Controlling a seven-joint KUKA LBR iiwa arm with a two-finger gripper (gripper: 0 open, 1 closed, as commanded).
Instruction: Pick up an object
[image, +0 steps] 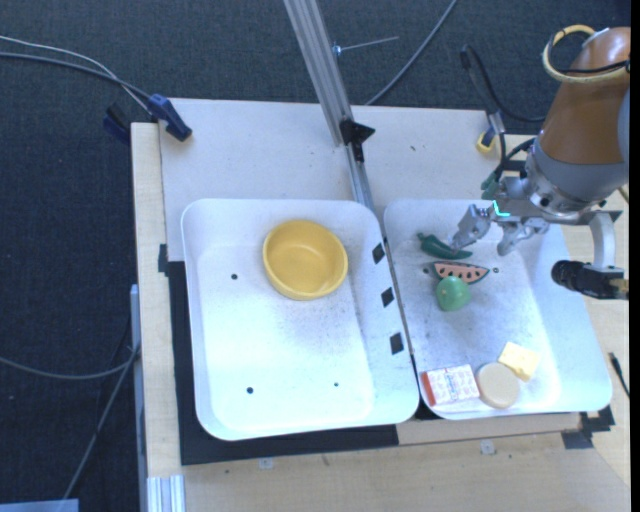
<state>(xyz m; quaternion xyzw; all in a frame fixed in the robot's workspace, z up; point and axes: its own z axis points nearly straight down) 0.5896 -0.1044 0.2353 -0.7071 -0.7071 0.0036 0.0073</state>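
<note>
In the camera view, the jaws (495, 228) hang spread open above the far end of the right bin (580, 350), holding nothing. Just below them lies a dark green leafy piece (436, 245), then a watermelon slice (458, 271) touching a green pear-like fruit (452, 294); these look like light, hard, smooth plastic toys, likely slippery. The slice is thin and flat, so it is best pinched across its narrow width; the rounded fruit may roll. Near the bin's front edge sit a printed card box (450, 384), a pale disc (499, 385) and a yellow wedge (518, 359). A rigid yellow bowl (305, 259) rests in the left bin (230, 400).
</note>
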